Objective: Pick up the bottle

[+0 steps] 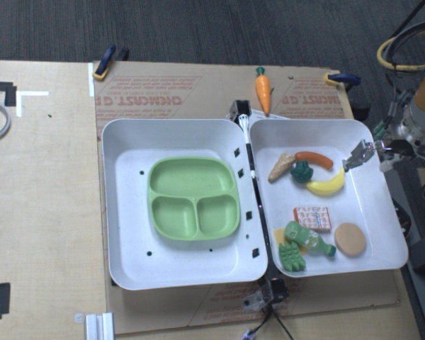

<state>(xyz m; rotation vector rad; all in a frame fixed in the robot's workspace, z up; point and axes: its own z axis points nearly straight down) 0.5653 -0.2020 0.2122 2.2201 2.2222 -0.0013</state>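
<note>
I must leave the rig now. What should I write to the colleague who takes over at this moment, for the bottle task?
End effector: at the right bin's right edge, above the banana, holding nothing visible.
Bottle: green, lying on its side in the front part of the right bin, beside the round cookie and below the small red box.
Left bin: holds the green divided plate.
Done: nothing; the bottle is not yet grasped.
Left: move toward the front of the bin, grasp the bottle, lift it.
</note>
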